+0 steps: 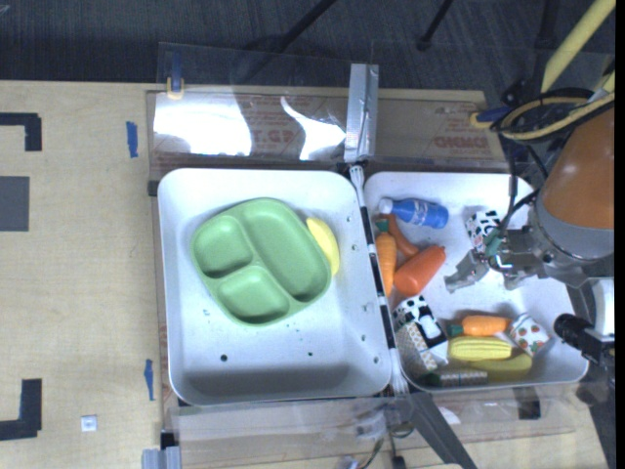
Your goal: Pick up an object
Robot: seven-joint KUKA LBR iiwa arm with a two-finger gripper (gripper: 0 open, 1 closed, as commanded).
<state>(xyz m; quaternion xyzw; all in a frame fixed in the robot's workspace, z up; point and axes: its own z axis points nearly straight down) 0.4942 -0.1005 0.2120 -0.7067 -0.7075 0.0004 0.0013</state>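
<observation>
The right white bin [547,377] holds several toys. A blue bottle [420,213] lies at its back. Two orange carrots [418,269] rest by the left wall. Nearer the front are a black-and-white cow toy [418,314], a yellow corn cob [482,350] and a small orange piece [485,324]. My gripper [473,270] hangs over the middle of this bin, just right of the larger carrot, on the grey arm with its orange band [586,179]. I see nothing held in it.
The left bin [195,360] carries a green divided plate [259,259] with a yellow fruit [325,243] at its right rim. A spotted piece [481,225] and a red-dotted white ball [528,334] lie in the right bin. Cables [532,110] hang behind it.
</observation>
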